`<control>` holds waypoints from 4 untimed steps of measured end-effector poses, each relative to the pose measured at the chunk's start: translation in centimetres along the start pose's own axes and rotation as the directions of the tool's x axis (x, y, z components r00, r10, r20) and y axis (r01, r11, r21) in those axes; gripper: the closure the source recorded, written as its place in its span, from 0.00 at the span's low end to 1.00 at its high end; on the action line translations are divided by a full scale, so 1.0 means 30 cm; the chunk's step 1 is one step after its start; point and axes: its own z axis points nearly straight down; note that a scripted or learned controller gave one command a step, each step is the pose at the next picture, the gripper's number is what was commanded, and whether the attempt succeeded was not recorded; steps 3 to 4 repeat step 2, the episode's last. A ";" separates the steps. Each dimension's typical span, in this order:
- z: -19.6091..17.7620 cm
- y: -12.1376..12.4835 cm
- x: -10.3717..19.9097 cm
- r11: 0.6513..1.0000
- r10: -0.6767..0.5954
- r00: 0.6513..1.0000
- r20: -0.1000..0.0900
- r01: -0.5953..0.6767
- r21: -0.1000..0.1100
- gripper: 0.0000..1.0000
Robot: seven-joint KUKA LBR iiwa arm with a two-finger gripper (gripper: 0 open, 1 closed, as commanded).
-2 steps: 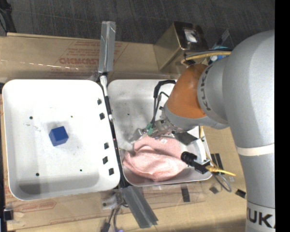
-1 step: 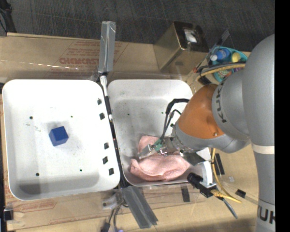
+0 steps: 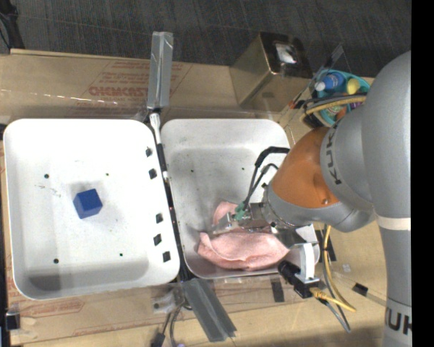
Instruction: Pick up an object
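I see two white bins on the bench. The left bin (image 3: 29, 194) has a blue cube (image 3: 87, 202) sitting flat on its floor, well apart from everything else.

The right bin (image 3: 202, 143) is my landmark. A pink soft object (image 3: 239, 249), like a crumpled cloth or plush, lies on the floor of this bin against its near wall, with a second pink fold (image 3: 224, 212) rising just behind it, toward the bin's middle.

My arm (image 3: 376, 150) comes in over the right bin's right wall, its orange band (image 3: 304, 179) above the bin's right half. The gripper (image 3: 240, 219) is down low in the near part of the right bin, right at the upper pink fold and touching it or just beside it. It's a dark, cluttered patch with a small green part; I cannot tell its opening or whether it has hold of anything.

Black cables (image 3: 264, 166) loop from the wrist over the bin floor. Behind the right bin's far right corner I see a brown box (image 3: 264, 71) and a cluster of coloured items (image 3: 336, 85). Brown cardboard (image 3: 79, 85) runs behind both bins.
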 end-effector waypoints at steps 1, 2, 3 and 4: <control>0.003 0.132 0.056 0.997 -0.071 0.997 -0.003 0.071 0.005 0.00; -0.028 0.132 0.059 0.997 -0.079 0.997 -0.004 0.079 0.008 1.00; -0.028 0.132 0.059 0.997 -0.079 0.997 -0.004 0.079 0.008 1.00; -0.028 0.132 0.059 0.997 -0.079 0.997 -0.004 0.079 0.008 1.00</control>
